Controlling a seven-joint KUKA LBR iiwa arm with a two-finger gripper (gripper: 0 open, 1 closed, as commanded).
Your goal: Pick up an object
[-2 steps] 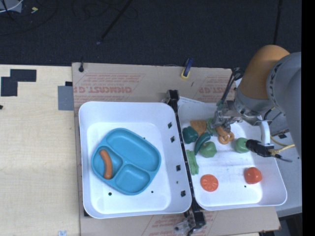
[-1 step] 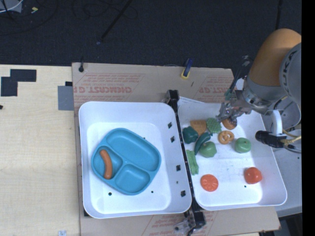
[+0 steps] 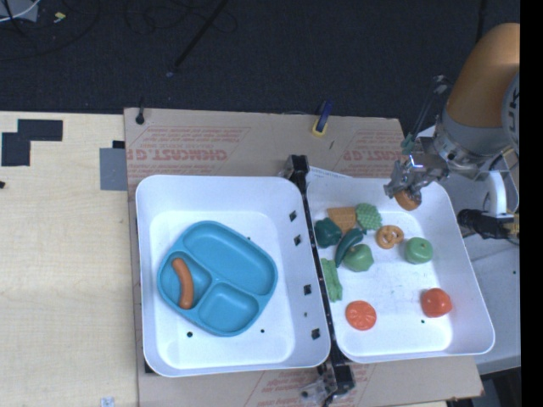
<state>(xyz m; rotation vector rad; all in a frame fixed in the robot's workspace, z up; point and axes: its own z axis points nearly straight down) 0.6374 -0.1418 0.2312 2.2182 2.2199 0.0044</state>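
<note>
Up at the far right corner of the right bin [image 3: 475,312], the gripper [image 3: 408,189] hangs from the grey arm [image 3: 475,142] with its orange band, and a small orange-brown object [image 3: 409,199] sits clamped between its fingers, just above the bin's far rim. Below and to the left, well apart from the gripper, the rest of the toys lie on the bin floor: a tan pretzel [image 3: 389,236] beside a green apple [image 3: 417,250], a light green broccoli piece [image 3: 367,216] touching an orange wedge [image 3: 343,219], and a cluster of dark green vegetables [image 3: 339,237] with a green pepper [image 3: 359,259] just to their right. A pale green strip [image 3: 330,280] lies along the bin's left wall. Nearer the front, a red-orange tomato [image 3: 361,315] and a red ball-shaped fruit [image 3: 436,303] rest apart from each other. Across the black divider, the left bin [image 3: 157,219] holds a blue sectioned plate [image 3: 229,270], and an orange sausage [image 3: 183,281] lies in its left compartment. Both bins sit on brown cardboard [image 3: 221,147] over the wooden bench [image 3: 59,270].
</note>
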